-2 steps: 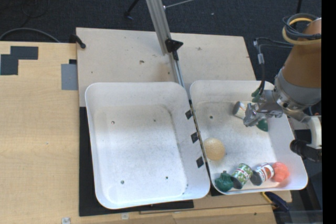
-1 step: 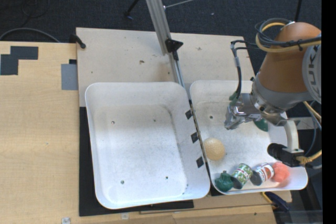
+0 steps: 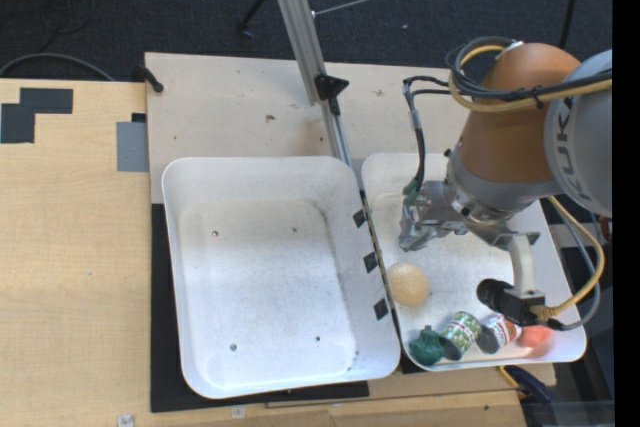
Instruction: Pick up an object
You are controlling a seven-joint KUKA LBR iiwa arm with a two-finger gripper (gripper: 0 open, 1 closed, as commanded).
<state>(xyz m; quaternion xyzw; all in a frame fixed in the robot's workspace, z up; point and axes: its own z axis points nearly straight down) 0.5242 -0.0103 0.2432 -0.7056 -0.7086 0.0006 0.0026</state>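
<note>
Nearest, along the right bin's front edge, lie a green toy, a small can and an orange piece. Just behind them rests a tan ball. Farther back, the gripper hangs above the ball, not touching it; its finger spacing cannot be told.

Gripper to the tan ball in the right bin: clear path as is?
Probably yes. The gripper hangs just above and beside the tan ball, which sits apart from the clutter along the right bin's front edge. Only the nearby divider wall might crowd it.
</note>
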